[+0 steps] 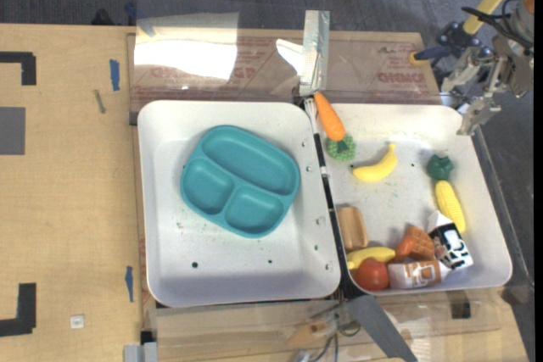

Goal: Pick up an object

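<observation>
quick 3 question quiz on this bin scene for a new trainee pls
1. True or false: the teal divided plate lies in the left bin.
2. Which item leans on the divider at the right bin's top left? A) carrot B) corn cob C) tomato
3. Where is the gripper relative to the right bin?

Key: 1 true. 2 A. 3 Over its top right corner, apart from the toys.

One fixed camera here, high above the tabletop (59, 182), looking down at a slant, far enough back to take in both white bins (161, 267) side by side.
</observation>
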Robot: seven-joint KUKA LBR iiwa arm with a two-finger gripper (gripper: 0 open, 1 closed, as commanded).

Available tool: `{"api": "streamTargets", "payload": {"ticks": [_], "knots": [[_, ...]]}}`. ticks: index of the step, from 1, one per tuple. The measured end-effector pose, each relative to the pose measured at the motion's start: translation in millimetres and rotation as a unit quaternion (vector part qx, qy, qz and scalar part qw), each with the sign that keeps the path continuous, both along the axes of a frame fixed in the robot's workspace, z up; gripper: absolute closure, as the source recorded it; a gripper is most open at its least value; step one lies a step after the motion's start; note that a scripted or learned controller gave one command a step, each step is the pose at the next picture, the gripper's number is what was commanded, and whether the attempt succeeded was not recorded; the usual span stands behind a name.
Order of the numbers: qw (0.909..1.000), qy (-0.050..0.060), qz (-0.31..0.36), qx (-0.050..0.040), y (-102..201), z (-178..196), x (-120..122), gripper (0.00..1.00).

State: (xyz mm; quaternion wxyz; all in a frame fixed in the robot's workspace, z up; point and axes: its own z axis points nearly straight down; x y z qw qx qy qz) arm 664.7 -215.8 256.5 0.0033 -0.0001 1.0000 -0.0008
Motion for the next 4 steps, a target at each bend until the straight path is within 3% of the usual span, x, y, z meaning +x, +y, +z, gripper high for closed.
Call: {"api": "streamTargets", "payload": {"ticks": [1,2,3,4], "knots": [[0.9957,0.005,0.093,0.0025,-4.4,-128.0,-13.7,0.0],[0.9884,-0.002,0.152,0.0004,91.6,-167.6,-21.5,0.0],[0.9885,-0.009,0.151,-0.0016,91.0,-153.0,-17.7,1.0],[0.9948,-0.006,0.102,0.0003,152.5,-54.2,-24.5,1.0]]}}
